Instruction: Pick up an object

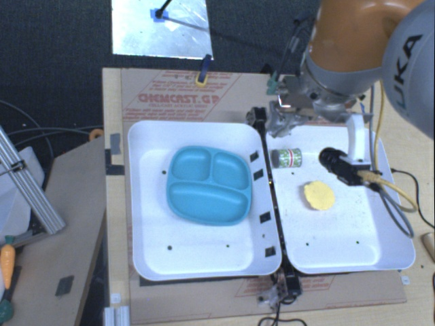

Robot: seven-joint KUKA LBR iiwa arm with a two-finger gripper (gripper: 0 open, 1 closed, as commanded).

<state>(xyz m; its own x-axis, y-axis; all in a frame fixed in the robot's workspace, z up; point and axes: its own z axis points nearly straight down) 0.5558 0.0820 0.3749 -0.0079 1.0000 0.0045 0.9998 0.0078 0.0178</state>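
A small can [287,157] with a red and green label lies on its side in the right bin [340,243], near its back left corner. A flat yellow piece [319,195] rests a little in front of it, toward the bin's middle. A blue divided plate [209,185] sits in the left bin [149,236]. My gripper [281,122] hangs over the back left of the right bin, just above and behind the can, with nothing visibly between its fingers. The arm's bulk covers the bin's back edge.
The raised divider [267,195] between the two bins runs close to the can's left. A cardboard sheet [178,94] lies under and behind the bins. Open bin floor spreads in front of the yellow piece.
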